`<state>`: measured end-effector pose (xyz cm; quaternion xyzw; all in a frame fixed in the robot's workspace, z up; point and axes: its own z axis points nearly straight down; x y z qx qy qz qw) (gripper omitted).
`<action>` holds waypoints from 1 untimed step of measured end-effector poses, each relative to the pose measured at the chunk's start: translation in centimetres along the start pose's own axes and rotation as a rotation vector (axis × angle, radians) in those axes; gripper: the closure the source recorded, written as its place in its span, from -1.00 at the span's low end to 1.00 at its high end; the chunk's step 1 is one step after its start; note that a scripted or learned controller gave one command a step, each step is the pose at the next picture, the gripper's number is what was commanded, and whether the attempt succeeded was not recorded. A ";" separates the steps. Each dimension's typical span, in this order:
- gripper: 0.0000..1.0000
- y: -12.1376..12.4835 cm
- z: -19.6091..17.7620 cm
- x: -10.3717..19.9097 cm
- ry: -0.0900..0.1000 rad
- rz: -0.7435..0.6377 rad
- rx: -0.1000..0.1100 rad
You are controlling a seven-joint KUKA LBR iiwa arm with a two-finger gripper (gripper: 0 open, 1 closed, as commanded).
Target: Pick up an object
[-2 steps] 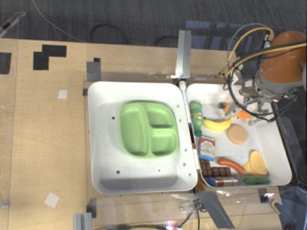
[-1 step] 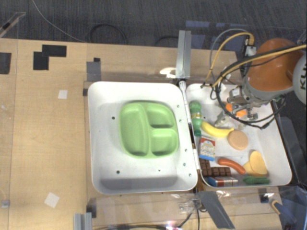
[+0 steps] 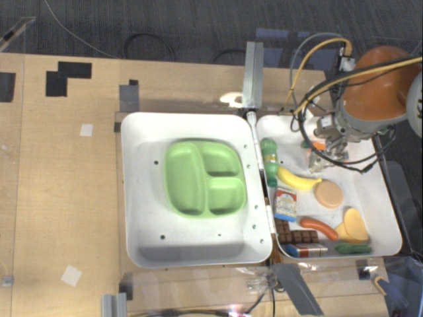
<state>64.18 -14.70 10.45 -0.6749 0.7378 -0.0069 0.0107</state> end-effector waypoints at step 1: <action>1.00 -3.6 -14.0 1.8 0.007 0.092 -0.001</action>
